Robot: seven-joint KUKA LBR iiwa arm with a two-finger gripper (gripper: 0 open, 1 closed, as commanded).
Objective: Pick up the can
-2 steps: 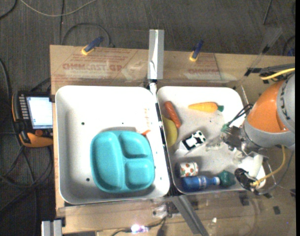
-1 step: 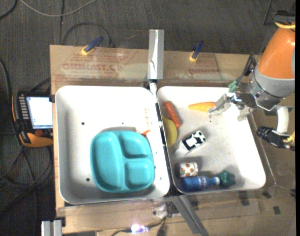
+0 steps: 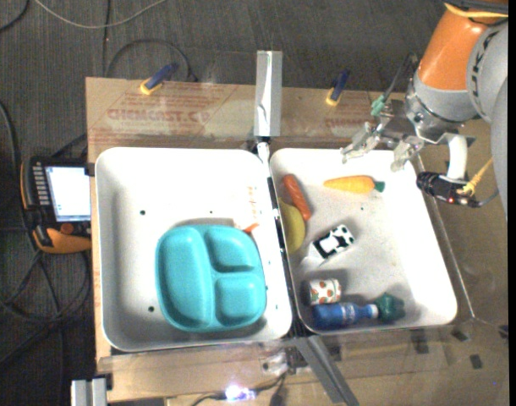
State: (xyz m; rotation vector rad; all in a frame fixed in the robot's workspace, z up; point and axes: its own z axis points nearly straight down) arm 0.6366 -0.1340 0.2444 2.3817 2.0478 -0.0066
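Observation:
The can is small and white with red spots. It lies on its side near the front edge of the right bin, just above a blue bottle. My gripper hangs open over the bin's back right corner, far from the can, with nothing between its fingers. An orange carrot lies just below the gripper.
The right bin also holds a sausage-like orange piece, a yellow banana and a black-and-white toy. The left bin holds a teal divided plate. A handheld pendant sits left of the bench.

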